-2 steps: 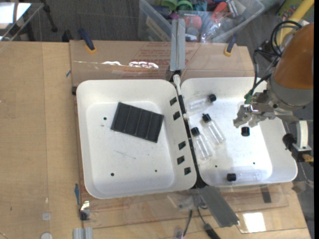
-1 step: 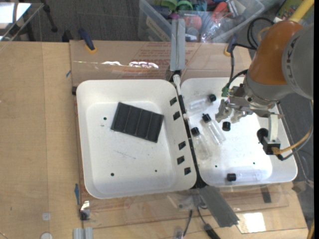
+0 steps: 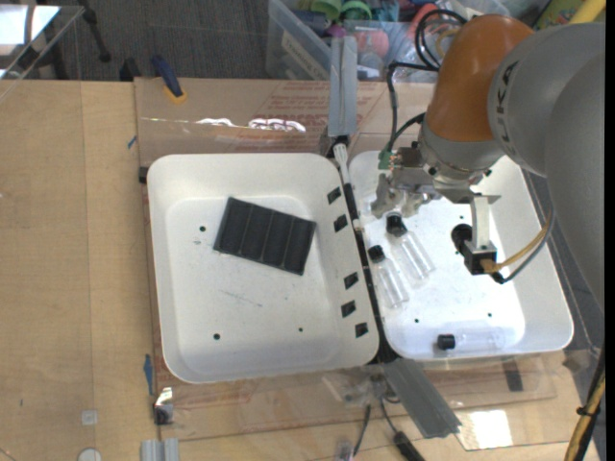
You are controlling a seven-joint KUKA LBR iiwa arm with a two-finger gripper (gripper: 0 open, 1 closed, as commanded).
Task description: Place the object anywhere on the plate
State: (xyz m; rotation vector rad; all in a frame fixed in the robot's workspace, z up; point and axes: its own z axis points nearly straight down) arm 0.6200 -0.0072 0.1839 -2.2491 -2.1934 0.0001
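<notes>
A black ribbed rectangular plate (image 3: pixel 265 234) lies flat in the left bin (image 3: pixel 183 353), towards its back. Three clear tubes with black caps lie in the right bin (image 3: pixel 538 329): one (image 3: pixel 415 254) just under the gripper, one (image 3: pixel 390 279) beside the divider, and one (image 3: pixel 471 338) near the front wall. My gripper (image 3: pixel 392 203) hangs low over the back left of the right bin, right above the cap of the nearest tube. The wrist hides its tips.
The divider (image 3: pixel 351 257) between the bins carries black clips. The grey arm with its orange band (image 3: pixel 476 60) covers the back right of the right bin. A black fitting with a yellow hose (image 3: pixel 478 254) hangs off the wrist. A clear tub of toys (image 3: pixel 384 12) stands behind the bins.
</notes>
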